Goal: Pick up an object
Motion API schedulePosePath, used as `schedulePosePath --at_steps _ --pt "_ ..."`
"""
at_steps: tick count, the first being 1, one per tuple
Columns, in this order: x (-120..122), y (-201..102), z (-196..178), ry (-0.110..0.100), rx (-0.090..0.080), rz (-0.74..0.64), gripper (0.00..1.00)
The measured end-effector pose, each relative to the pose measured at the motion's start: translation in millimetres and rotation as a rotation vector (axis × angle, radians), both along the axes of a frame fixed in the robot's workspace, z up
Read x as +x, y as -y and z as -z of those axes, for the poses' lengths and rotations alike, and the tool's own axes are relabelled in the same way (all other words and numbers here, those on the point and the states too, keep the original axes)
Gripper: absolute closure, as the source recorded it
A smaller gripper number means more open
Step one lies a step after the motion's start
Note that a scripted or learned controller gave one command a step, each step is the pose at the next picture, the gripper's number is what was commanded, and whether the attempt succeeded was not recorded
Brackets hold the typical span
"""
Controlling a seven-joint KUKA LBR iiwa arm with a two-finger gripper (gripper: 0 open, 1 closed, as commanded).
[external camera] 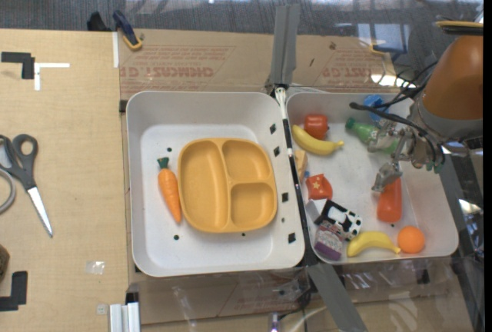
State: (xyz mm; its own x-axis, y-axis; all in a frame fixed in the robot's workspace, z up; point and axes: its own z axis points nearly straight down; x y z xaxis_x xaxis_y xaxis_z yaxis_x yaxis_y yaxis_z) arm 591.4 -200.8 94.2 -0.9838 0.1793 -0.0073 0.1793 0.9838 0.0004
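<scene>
Nearest in the right white bin [453, 242] lie a small orange ball [411, 240], a yellow plastic banana [372, 244] lying crosswise, and a purple-and-black packet [334, 229]. Beyond them a red-orange tapered plastic piece [390, 201] lies with its long axis running near to far, narrow end away. The gripper [384, 179] hangs just at that far end; whether its fingers are spread or closed cannot be told. Farther back sit a second banana [315, 141] and a red tomato [315, 124]. The left bin [146, 192] holds a yellow divided plate [227, 184] and an orange carrot [169, 190]
</scene>
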Motion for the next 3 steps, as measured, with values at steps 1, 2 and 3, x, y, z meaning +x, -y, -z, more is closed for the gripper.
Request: schedulePosePath --at_steps 1,2,3 --pt "2 -1 -11 0.006 -0.002 -0.003 1.0" --pt "1 -1 -10 0.002 -0.001 -0.003 0.0" --pt "-11 17 0 -0.001 0.0 0.037 0.0"
